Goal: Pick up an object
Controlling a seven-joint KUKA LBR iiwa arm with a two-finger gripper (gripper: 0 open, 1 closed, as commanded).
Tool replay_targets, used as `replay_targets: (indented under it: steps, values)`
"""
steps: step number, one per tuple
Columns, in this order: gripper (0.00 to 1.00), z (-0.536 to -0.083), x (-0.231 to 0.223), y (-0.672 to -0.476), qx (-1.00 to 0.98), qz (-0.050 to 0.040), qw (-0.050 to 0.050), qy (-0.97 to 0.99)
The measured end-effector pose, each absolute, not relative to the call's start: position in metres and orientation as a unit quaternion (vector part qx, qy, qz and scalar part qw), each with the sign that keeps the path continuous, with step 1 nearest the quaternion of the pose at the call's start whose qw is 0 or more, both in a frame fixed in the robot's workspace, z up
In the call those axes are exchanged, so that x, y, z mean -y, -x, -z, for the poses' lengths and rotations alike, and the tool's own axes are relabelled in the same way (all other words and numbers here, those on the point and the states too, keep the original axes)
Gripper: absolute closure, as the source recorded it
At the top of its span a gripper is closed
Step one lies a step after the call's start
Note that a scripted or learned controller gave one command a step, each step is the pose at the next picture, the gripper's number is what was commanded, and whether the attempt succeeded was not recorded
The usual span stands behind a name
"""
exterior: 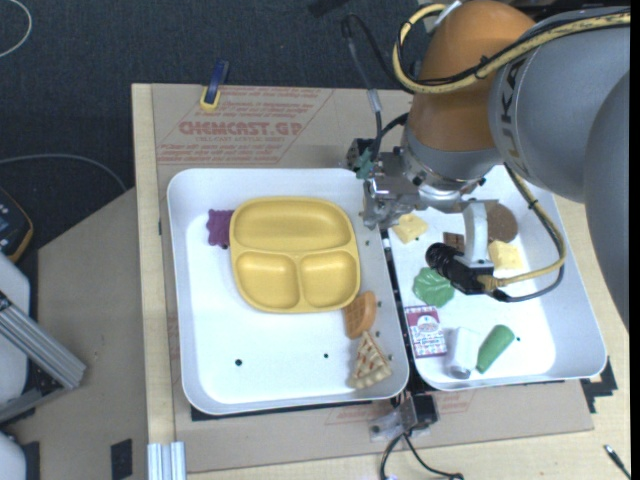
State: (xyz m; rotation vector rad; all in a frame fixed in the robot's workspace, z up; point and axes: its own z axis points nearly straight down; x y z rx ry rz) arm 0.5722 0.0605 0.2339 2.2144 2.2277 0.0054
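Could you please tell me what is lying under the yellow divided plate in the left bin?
A purple item pokes out from beneath the yellow plate's left edge. How far it extends underneath, and whether anything else lies there, is covered.

A robotics lab or test cell, industrial grey arm (pixel 560 78) with orange band, loose cables (pixel 520 278) around it, two white bins (pixel 185 268) of toy items on a plain counter (pixel 160 148), aluminium framing (pixel 35 343), dark carpet floor (pixel 90 28)
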Motion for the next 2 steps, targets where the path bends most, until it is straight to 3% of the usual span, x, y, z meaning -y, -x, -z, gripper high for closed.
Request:
replay_targets:
  steps: [1, 2]
  values:
    - [1.00, -0.230, -0.052, -0.562, -0.707, 0.0012, -0.001, -0.707]
    - [1.00, -0.227, -0.065, -0.576, -0.708, -0.0007, 0.001, -0.706]
